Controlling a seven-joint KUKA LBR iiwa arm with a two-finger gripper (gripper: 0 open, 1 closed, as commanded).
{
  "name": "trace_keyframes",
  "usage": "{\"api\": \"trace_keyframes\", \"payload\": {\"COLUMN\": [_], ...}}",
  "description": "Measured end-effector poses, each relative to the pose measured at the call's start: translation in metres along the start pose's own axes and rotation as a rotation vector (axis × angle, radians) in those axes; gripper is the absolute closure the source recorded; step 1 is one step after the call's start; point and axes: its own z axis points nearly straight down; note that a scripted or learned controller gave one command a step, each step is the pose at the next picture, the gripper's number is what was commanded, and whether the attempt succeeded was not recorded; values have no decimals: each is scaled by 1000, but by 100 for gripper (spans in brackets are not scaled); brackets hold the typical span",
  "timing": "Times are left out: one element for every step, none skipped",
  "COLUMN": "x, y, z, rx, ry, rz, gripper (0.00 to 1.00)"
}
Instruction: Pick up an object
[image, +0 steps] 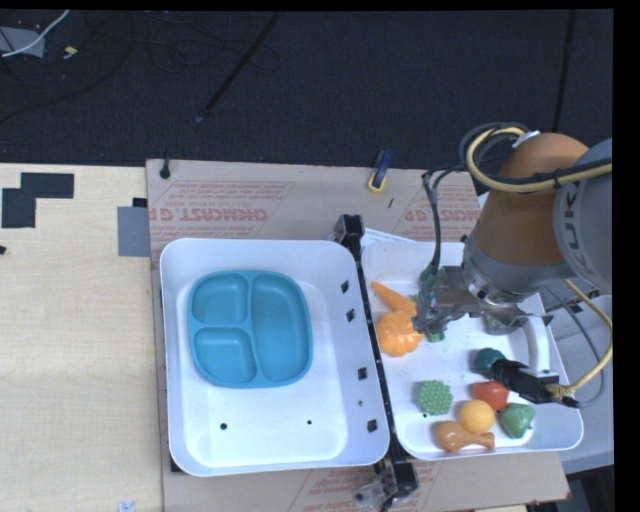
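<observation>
Now the gripper (432, 318) hovers low in the right bin (560, 440), just beside the orange toy (399, 335) near the divider; I cannot tell how the jaws stand. Best to centre squarely over it before closing.

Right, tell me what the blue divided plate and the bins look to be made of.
Blue divided plate: likely moulded plastic, one even colour with a soft sheen and rounded compartment ridges. Left bin and right bin: probably smooth white plastic, going by their rounded corners and faintly glossy walls, though coated metal can't be ruled out.
</observation>
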Motion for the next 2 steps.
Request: {"api": "trace_keyframes", "payload": {"x": [1,-5], "y": [1,-1], "z": [-12,1], "rx": [-4,0], "ry": [-1,-2], "rz": [1,3], "gripper": [100,100]}}
